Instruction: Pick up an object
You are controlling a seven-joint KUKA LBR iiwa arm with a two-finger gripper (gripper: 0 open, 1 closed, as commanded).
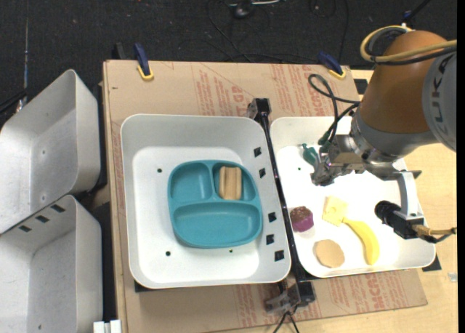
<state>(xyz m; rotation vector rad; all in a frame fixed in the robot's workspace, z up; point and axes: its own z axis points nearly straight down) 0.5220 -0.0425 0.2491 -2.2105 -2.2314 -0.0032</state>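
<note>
My gripper (322,173) hangs low over the upper left part of the right bin (418,255). A small teal piece (311,154) shows just beside it to the upper left; whether it touches the gripper I cannot tell. Below the gripper lie a purple round thing (301,217), a pale yellow cheese-like slab (335,210), a yellow banana (364,239) and a tan round cookie (330,253). All of these rest on the bin floor, apart from the gripper.
The left bin (145,142) holds a teal divided plate (211,222) with a tan bread roll (230,182) in its upper right compartment. A black ridge (272,179) separates the two bins. The arm's bulky orange-grey body (403,99) overhangs the right bin's far side.
</note>
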